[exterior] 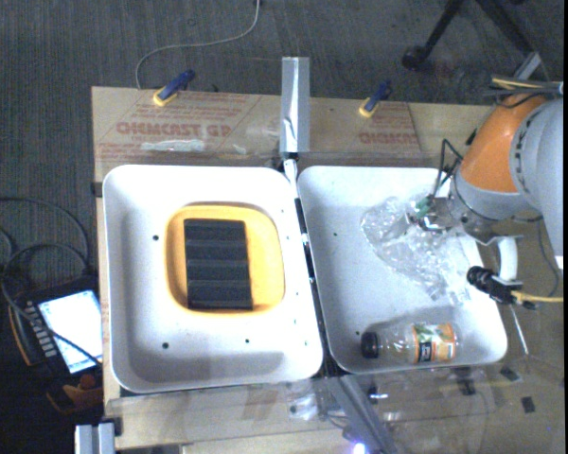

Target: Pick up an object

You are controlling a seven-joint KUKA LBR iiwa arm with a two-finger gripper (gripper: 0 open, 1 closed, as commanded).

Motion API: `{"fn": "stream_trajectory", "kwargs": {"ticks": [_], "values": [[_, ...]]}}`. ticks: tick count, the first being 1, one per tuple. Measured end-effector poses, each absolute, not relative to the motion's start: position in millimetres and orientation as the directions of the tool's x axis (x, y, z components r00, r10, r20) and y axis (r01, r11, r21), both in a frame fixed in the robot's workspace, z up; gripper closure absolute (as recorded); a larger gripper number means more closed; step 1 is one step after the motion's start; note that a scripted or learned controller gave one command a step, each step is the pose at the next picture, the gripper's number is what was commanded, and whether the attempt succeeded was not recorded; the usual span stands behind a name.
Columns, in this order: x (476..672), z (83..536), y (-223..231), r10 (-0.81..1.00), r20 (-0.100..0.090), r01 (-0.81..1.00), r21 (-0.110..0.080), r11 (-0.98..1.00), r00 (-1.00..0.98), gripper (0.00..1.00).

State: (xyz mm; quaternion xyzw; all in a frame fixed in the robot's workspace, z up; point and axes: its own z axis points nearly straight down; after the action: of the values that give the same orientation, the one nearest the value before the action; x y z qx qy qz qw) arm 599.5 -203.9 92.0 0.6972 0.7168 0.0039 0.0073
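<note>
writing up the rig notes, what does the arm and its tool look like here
The arm is bulky and rounded: pale grey casing with a broad orange band above the wrist. Thin dark cables run along its wrist side. The tool is small, dark and metallic, too blurred for finer detail.

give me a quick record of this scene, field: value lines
left bin: yellow tray holding a black ridged block
right bin: crumpled clear plastic in the middle, bottle lying on its side at the near edge
arm: over the right bin's right side
pincer: at the plastic's upper edge, grip unclear
</note>
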Motion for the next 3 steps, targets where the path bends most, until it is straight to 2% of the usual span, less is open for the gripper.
{"fn": "stream_trajectory", "kwargs": {"ticks": [1,2,3], "values": [[552.6,93.8,-219.0,0.931,-0.007,0.931,0.02,0.364,-0.364,0.0],[633.6,180.3,-199.9,0.961,-0.003,0.961,0.0,0.277,-0.277,0.0],[573.4,185.3,-183.0,0.872,-0.001,0.872,-0.001,0.489,-0.489,0.0]]}}
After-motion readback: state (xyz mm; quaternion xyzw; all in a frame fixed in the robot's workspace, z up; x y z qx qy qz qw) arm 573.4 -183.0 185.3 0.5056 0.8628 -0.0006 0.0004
